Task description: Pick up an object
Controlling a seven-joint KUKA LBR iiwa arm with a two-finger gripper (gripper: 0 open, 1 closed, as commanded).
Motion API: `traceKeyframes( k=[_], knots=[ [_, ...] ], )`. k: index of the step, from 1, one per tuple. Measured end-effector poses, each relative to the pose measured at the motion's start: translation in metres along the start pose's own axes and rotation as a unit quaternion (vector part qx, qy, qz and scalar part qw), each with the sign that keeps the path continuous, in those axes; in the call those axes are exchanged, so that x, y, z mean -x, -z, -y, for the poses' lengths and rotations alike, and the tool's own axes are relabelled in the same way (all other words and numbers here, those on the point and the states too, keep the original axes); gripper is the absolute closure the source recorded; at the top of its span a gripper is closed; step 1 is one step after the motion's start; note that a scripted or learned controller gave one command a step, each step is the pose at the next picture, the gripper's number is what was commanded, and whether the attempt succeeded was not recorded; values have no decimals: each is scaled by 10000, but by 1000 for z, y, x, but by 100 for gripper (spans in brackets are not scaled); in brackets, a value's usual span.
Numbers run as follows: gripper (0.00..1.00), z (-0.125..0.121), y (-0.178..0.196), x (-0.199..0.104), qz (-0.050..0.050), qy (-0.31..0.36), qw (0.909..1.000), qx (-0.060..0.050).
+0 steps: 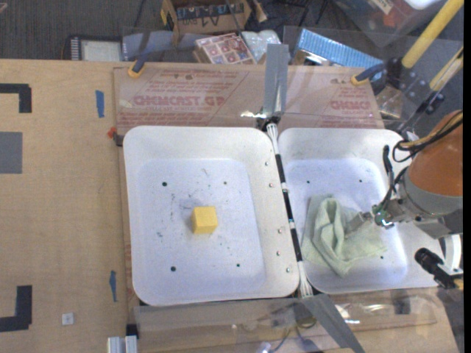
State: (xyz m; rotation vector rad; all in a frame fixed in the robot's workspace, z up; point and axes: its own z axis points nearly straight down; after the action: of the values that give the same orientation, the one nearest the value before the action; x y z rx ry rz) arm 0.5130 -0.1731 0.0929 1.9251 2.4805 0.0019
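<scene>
Item: pick attempt, at the cloth, nothing lifted.
Gripper (358, 221) was low in right bin (324, 145), touching crumpled pale-green cloth (335, 234) lying on the floor; finger state could not be told. Yellow block (205, 220) sat untouched in left bin (147, 153).

One fixed camera looked down on the worktop (59, 219) from above, at a slant rather than straight overhead. It faced toward the far edge, so the clutter beyond the worktop filled the top of the view and the near edge ran along the bottom. It stood far enough back to take in both bins whole: the left bin (147, 149) sat near the middle of the view, and the right bin (331, 142) lay toward the right side. The arm (438, 175) came in from the right, cropped by the frame. A wide strip of bare worktop lay to the left of the bins.
</scene>
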Motion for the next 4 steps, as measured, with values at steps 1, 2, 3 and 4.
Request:
traceKeyframes(
  k=[1, 2, 3, 4],
  knots=[
    [100, 0, 11, 1, 10, -10, 10000, 17],
    [100, -60, 90, 34, 6, 53, 10000, -2],
    [100, -32, 76, 60, -3, 866, 9962, -7],
    [100, -28, 126, 22, 9, 576, 9983, 1]
  ],
)
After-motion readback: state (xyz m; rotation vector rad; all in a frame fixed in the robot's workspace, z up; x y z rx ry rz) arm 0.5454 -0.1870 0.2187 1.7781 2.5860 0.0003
